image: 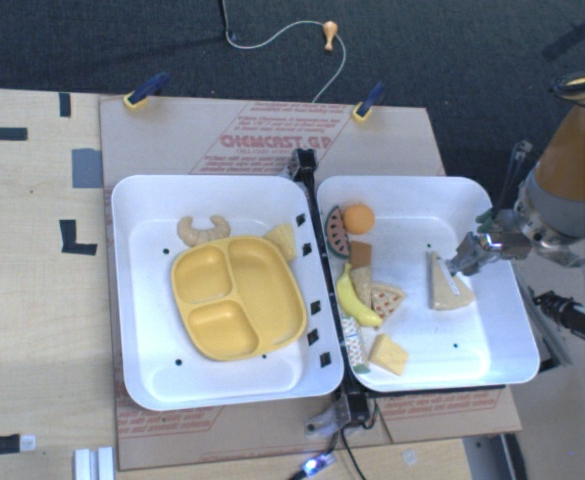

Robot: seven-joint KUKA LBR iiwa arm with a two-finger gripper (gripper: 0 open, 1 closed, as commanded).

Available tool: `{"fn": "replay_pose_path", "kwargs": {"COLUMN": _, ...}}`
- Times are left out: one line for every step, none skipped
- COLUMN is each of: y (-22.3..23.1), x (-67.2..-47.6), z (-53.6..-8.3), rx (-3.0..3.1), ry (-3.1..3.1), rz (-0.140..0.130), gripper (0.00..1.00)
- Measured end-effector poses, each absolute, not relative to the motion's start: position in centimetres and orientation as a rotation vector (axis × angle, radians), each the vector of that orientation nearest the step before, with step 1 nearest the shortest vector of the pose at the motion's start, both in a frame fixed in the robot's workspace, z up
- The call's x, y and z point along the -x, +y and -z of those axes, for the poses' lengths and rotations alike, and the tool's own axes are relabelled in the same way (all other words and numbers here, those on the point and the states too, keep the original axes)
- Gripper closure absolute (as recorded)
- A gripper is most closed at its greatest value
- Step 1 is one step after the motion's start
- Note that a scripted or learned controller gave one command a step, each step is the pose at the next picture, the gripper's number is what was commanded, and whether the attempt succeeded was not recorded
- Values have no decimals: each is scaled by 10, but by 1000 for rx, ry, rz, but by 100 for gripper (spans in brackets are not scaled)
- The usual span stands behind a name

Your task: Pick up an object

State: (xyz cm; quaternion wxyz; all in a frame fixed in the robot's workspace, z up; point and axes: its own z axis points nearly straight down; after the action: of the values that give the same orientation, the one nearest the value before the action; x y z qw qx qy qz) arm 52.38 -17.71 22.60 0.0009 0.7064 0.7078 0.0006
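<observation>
gripper (466, 260): hangs over the right bin's far-right side, coming in from the right on the grey arm (562, 193) with its orange band. Honestly can't tell how it's set or whether it has anything, the tip is too dark and small.

cheese wedge (446, 286): pale wedge lying flat on the right bin floor, just under and touching-close to the gripper tip. Closest thing to it by a lot. Can't make out actual contact.

right bin (492, 368): shallow and white, holds all the loose toy food. Everything but the wedge is bunched along its left wall, well apart from the gripper.

right bin contents: one watermelon slice (336, 231), one orange (359, 218) just beside it, one brown block (360, 255) below the orange, one banana (354, 302), one pizza slice (386, 298) touching the banana's right side, one yellow cheese chunk (389, 354) near the front edge, plus a small patterned piece by the wall I can't identify.

left bin (137, 368): same kind of bin, sits touching the right bin's left side.

left bin contents: one yellow divided tray (237, 298) with three compartments, one tan pretzel-ish curl (203, 230) at the tray's far edge, one pale yellow piece (282, 238) at its right corner.

counter (32, 298): light wood, cardboard sheet (272, 143) under both bins, clamped by two blue-and-yellow clips.
</observation>
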Motion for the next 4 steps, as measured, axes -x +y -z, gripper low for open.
{"fn": "replay_pose_path", "kwargs": {"y": -130, "x": -522, "z": -217, "rx": -2218, "ry": 2228, "rz": 2, "gripper": 100}}
{"fn": "replay_pose_path", "kwargs": {"y": -74, "x": -517, "z": -208, "rx": -2217, "ry": 2230, "rz": 2, "gripper": 100}}
{"fn": "replay_pose_path", "kwargs": {"y": -23, "x": -520, "z": -209, "rx": -2215, "ry": 2231, "rz": 0, "gripper": 100}}
{"fn": "replay_pose_path", "kwargs": {"y": 19, "x": -509, "z": -213, "rx": -2217, "ry": 2231, "rz": 2, "gripper": 100}}
